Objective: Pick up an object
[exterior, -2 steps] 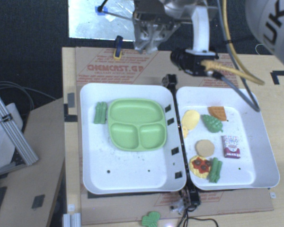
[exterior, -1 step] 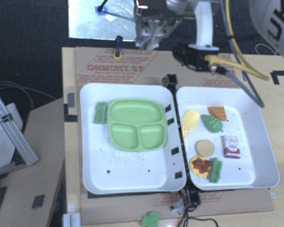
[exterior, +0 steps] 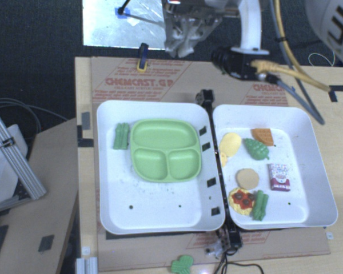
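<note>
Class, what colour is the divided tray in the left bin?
Light green, seen in the camera view: divided tray.

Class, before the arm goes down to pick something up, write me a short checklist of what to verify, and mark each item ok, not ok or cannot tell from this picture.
1. Things to pick lie in reach: ok. The right bin holds a red packet, a round biscuit and an orange cracker.
2. Chosen target stands apart from its neighbours: ok for the red packet.
3. Tool is above a target: not ok. It hangs beyond the bins' far edge.
4. Tool carries nothing: cannot tell.
5. Green tray is out of the way: ok. It sits in the left bin.
</note>
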